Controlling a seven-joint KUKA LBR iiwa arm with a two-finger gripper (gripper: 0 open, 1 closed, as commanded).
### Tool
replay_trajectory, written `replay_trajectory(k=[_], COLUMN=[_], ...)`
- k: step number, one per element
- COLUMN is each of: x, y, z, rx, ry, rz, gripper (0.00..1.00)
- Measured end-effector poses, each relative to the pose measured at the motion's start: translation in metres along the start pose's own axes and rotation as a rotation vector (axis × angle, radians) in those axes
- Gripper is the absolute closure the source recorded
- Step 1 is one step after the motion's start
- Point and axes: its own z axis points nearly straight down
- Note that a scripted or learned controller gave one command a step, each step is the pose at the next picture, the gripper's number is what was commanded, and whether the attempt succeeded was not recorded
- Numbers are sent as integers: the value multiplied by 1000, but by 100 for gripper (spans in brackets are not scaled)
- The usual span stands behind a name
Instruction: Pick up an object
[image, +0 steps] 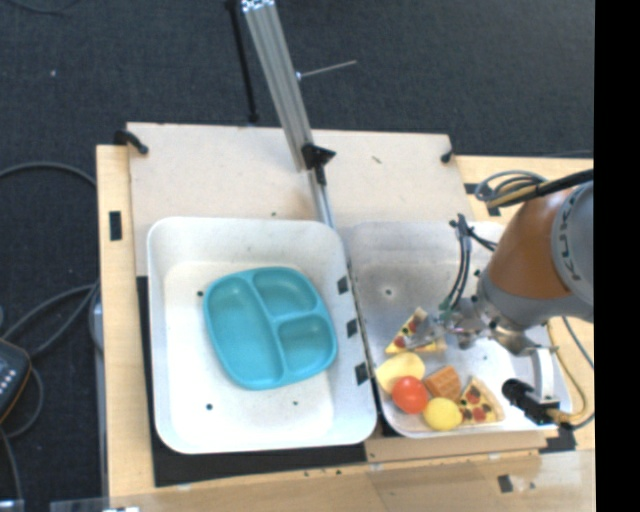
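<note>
We saw the gripper (452, 328) low in the right bin (372, 262) beside a pizza slice (415, 330), finger state we couldn't tell; blue tray (270, 326) sat centre-left

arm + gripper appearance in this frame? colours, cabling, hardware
The arm has a grey rounded casing with a broad orange band above the wrist. Thin dark cables loop down beside it. The gripper looks like small, dark metallic hardware; finer detail is too blurred to read.
</note>
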Motion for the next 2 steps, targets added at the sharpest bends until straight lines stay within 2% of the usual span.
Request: replay_trajectory(k=[1,2], x=[-2,-3], y=[2,0], z=[-14,-58], rx=[-6,-5], ry=[-1,-1], rz=[3,-1], gripper=[100,100])
